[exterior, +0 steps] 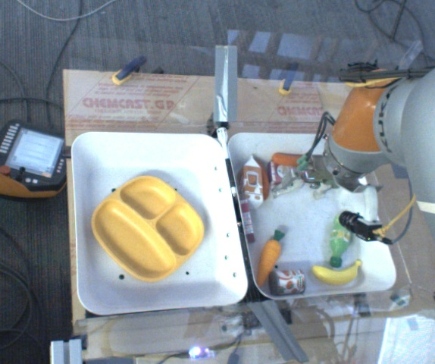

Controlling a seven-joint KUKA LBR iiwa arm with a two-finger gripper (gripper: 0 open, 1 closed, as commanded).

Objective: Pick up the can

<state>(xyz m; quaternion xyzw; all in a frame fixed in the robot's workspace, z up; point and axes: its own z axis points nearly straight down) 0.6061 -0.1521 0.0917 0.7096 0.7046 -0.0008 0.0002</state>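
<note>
A: Red-and-white can (288,280) lay on its side at the right bin's (380,279) front edge, beside the carrot (270,255). Gripper (308,174) sat at the back, near the cartons (254,180); you couldn't tell its jaws' state.

B: You needed to approach from above, straddling the can's body. Carrot and banana (336,271) crowded it; the wall hindered.
</note>
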